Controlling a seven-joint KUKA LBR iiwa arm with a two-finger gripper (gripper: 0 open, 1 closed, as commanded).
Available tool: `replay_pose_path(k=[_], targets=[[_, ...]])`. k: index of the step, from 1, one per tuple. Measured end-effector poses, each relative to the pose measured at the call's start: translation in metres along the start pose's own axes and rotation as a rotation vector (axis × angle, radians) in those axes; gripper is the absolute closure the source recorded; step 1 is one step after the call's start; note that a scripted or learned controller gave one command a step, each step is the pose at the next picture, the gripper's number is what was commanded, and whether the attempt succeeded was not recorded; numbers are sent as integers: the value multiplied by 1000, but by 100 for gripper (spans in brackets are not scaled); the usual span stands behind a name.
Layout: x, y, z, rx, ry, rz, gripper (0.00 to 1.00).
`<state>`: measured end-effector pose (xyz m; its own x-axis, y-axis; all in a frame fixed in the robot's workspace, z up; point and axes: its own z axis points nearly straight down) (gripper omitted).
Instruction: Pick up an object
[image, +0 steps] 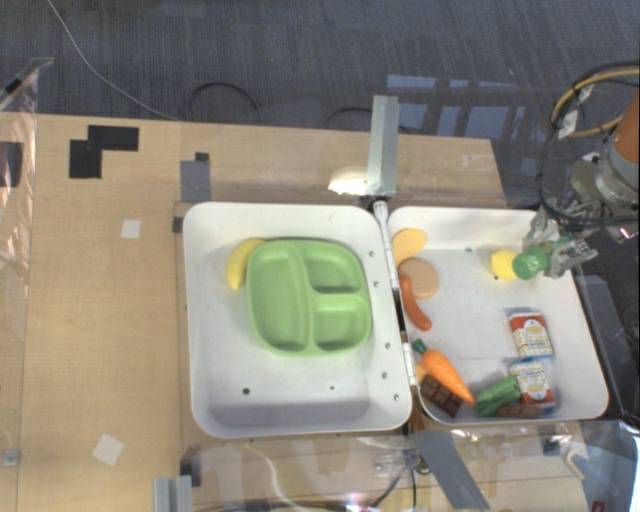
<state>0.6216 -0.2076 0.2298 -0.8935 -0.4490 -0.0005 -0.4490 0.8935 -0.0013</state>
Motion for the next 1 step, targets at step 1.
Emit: replay_pose_path(k=[1], targets=[[-19,-6,44,4,-7,-627,100]])
